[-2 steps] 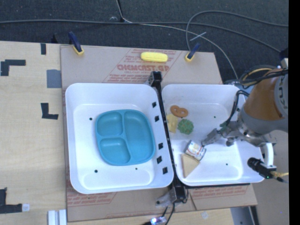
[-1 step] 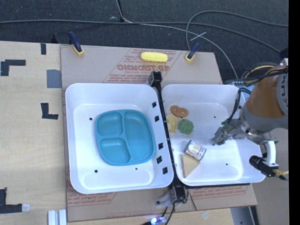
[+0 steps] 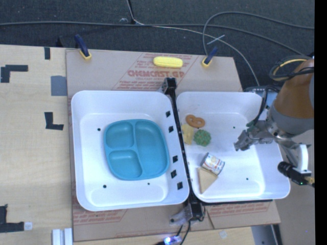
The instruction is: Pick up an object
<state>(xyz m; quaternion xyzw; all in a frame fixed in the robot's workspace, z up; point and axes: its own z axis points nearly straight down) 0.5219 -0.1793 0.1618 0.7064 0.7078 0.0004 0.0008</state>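
Observation:
The right bin (image 3: pixel 225 101) holds several small items. A brown pretzel (image 3: pixel 194 120) lies near its back left, with a yellow piece (image 3: pixel 187 134) and a green broccoli-like piece (image 3: pixel 202 137) just in front of it. A small silver can (image 3: pixel 212 163) lies on its side nearer the front, beside a tan wedge (image 3: pixel 205 179). My gripper (image 3: pixel 244 142) hangs low over the right half of this bin, right of the can and apart from every item. Nothing shows between its fingers.
The left bin (image 3: pixel 84 106) holds a blue divided plate (image 3: pixel 136 149). A yellow banana-like object (image 3: pixel 167 62) lies on the cardboard behind the bins, between two blue-and-yellow clamps (image 3: pixel 82 47). Cables run across the dark floor at the back.

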